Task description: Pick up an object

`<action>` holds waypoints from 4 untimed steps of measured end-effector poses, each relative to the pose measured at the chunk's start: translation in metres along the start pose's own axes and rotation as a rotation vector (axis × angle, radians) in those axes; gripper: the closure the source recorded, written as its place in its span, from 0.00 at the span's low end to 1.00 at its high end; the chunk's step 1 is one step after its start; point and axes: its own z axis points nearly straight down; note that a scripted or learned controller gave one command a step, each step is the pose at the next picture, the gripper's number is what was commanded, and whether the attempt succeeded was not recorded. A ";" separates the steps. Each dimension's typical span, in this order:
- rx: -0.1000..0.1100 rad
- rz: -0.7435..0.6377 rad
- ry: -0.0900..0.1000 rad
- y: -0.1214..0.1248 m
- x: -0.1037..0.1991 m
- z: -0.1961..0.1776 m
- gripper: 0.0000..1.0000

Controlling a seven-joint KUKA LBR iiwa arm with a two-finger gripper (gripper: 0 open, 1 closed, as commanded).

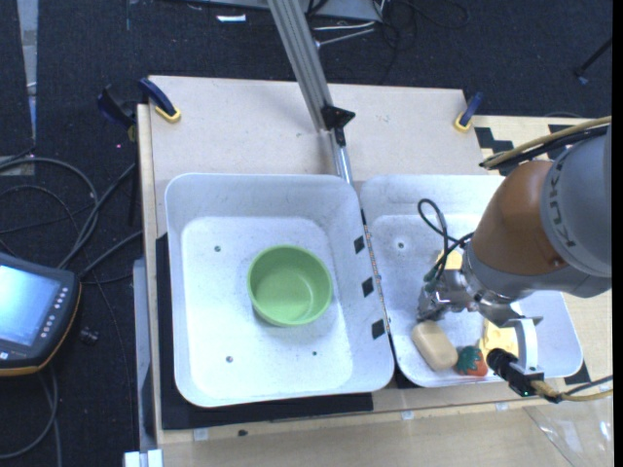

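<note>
Pale wooden bench point(243, 125) on dark carpet carries both bins. We find a tan block point(434, 346) in the right bin point(399, 224), long axis diagonal, just below the end effector point(435, 300); its grip we cannot tell

Both white bins point(195, 261) look like thin moulded plastic, matt and faintly speckled, and the green bowl point(289, 285) in the left one is smooth plastic with a soft sheen. The bench top point(243, 129) reads as pale, matt board. At three o'clock the arm's point(545, 227) orange band looks glossy beside its smooth grey shell.
</note>
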 end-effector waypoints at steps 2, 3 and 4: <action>-0.003 -0.001 0.000 0.000 0.002 -0.052 1.00; -0.005 0.000 -0.001 -0.003 -0.003 -0.113 1.00; 0.000 0.000 0.000 -0.002 -0.003 -0.115 1.00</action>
